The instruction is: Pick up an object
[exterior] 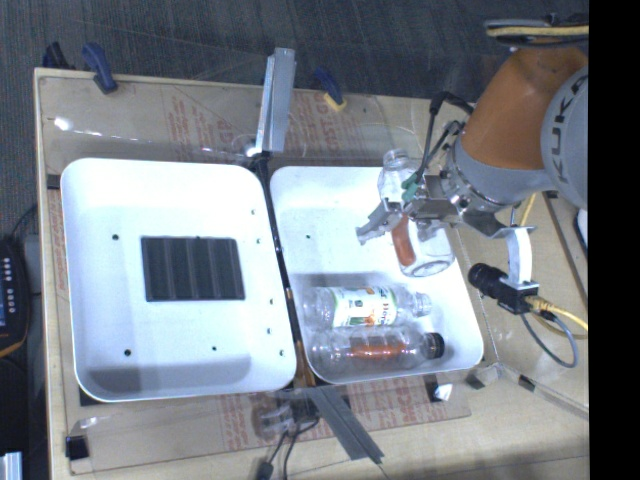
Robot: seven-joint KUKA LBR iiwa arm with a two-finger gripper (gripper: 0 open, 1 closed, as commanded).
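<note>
My gripper (404,222) hangs over the far right part of the right bin (318,208). A clear plastic bottle with a reddish band (408,249) sits between its grey fingers (373,227), tilted, with its cap end pointing to the back. The gripper is shut on this bottle. Two more clear bottles lie on their sides at the bin's near end. One has a white and green label (364,308). The other has a dark cap and reddish contents (374,348).
The left bin (100,198) holds a dark ribbed rectangle (192,268) on its floor. A grey metal post (275,98) rises at the back between the bins. Blue clamps (100,70) grip the board's far edge. A black connector and cables (505,286) hang right of the right bin.
</note>
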